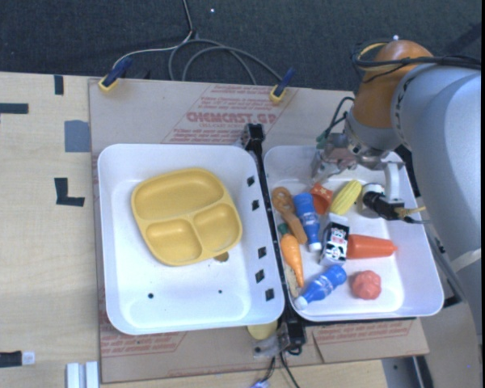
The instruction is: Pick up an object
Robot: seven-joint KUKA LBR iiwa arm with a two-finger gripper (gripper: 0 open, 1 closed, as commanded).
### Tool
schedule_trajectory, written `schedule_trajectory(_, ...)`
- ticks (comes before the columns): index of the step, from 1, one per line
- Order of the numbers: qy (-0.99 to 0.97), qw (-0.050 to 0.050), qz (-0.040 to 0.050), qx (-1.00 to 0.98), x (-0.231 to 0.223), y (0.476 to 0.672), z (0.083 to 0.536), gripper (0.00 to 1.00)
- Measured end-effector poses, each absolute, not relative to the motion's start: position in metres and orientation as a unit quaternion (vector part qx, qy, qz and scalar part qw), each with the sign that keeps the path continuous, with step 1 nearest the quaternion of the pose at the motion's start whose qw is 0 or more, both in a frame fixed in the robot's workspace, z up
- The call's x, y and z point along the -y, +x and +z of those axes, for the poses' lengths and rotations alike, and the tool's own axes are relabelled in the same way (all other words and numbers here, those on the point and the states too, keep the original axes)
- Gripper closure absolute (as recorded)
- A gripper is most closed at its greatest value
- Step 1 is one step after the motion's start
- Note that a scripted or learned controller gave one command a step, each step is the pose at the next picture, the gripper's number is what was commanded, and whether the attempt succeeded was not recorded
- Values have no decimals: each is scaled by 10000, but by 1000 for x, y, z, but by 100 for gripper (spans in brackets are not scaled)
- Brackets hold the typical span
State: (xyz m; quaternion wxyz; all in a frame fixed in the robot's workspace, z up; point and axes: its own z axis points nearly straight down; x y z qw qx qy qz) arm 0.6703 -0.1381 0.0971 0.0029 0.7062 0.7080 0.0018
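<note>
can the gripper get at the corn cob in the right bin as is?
Probably yes. The gripper hovers at the right bin's far end, the corn cob just beside it, nothing lying on top.

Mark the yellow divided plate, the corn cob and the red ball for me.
yellow divided plate [186, 214]: camera view, on its central ridge.
corn cob [345, 196]: camera view, middle of the cob.
red ball [366, 284]: camera view, its centre.

glossy yellow plastic tray [186, 215], cardboard underlay [218, 120]
</note>
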Motion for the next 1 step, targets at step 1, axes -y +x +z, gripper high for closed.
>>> schedule_trajectory(1,7061,26,13,-7081,138,670,96,0)
